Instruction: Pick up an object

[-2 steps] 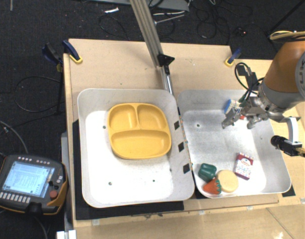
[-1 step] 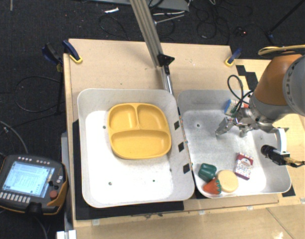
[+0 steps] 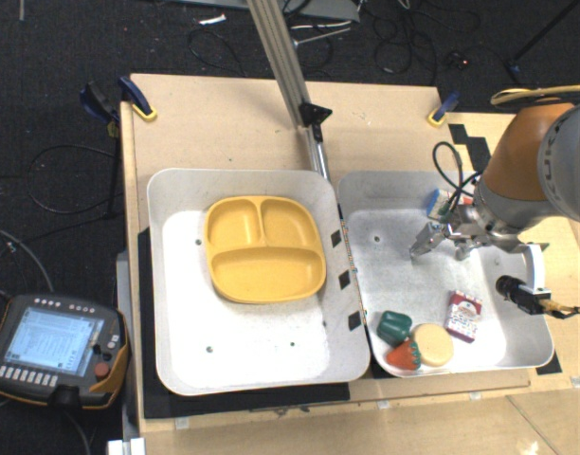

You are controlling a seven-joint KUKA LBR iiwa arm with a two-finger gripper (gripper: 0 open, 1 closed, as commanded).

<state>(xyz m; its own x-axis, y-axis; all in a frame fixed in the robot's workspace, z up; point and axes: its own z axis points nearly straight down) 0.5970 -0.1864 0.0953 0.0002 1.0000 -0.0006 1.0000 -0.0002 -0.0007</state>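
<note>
While the gripper [image 3: 440, 240] hung over bare floor in the far half of the right bin [image 3: 385, 218], its fingers looked spread and held nothing. Every candidate lay well apart from it, crowded into the near corner: a green block [image 3: 394, 325], a red piece [image 3: 403, 355], a pale yellow disc [image 3: 434, 345] and a small red-and-white packet [image 3: 463, 316]. Closing there would likely catch only air. Among the cluster, one finger could strike a neighbour, and the smooth rounded disc might squirt out. The left bin [image 3: 176, 254] carried a glossy yellow divided plate [image 3: 265, 248], hard plastic with rounded corners.
</note>
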